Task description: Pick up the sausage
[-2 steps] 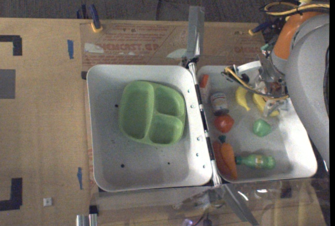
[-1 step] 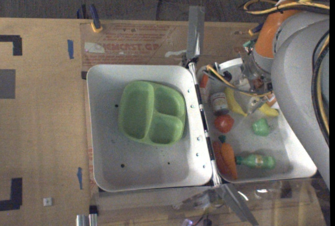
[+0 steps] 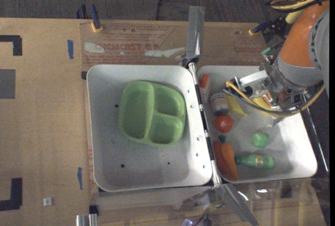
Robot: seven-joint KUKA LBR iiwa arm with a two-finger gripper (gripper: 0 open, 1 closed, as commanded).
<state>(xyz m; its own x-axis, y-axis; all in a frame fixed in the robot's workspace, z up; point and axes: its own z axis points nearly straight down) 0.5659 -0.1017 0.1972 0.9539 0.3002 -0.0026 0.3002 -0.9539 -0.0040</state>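
Observation:
The sausage (image 3: pixel 204 81) looks like a small reddish piece lying at the far left corner of the right bin (image 3: pixel 293 165), close to the divider. The arm's grey and orange wrist hangs over the far right part of that bin. My gripper (image 3: pixel 268 95) sits below the wrist among cables, above a yellow banana (image 3: pixel 238 106). It is well to the right of the sausage and apart from it. Nothing is seen held in it.
The right bin also holds a can (image 3: pixel 219 102), a red tomato (image 3: pixel 224 123), a carrot (image 3: pixel 226 160), a green bottle (image 3: pixel 256 161) and a small green fruit (image 3: pixel 260 139). A green divided plate (image 3: pixel 152 112) lies in the left bin (image 3: pixel 104 157).

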